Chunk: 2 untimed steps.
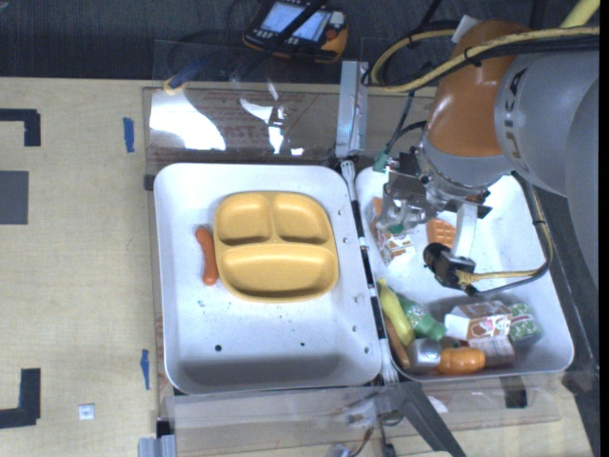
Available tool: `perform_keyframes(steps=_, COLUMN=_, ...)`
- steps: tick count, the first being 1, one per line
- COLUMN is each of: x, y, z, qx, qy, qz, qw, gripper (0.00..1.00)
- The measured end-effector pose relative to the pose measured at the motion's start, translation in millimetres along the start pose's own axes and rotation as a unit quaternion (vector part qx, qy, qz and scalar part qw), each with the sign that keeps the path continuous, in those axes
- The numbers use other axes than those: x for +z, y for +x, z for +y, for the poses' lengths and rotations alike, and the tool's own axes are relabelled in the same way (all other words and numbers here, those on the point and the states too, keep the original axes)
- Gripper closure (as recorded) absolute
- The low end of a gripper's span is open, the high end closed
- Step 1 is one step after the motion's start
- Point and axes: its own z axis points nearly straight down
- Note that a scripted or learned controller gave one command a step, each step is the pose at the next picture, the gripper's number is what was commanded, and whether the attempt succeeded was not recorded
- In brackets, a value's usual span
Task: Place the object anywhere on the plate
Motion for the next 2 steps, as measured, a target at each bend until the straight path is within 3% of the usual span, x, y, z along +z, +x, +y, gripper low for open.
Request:
perform_keyframes(steps=1, x=17.7, y=81.8, z=11.0, qx=-0.035, qy=0.000, qz=0.000, qw=0.9994, gripper=1.00)
perform_keyframes(steps=2, x=17.5, y=81.7, z=11.1, qx=-0.035, qy=0.000, qz=0.000, qw=0.9994, gripper=0.00)
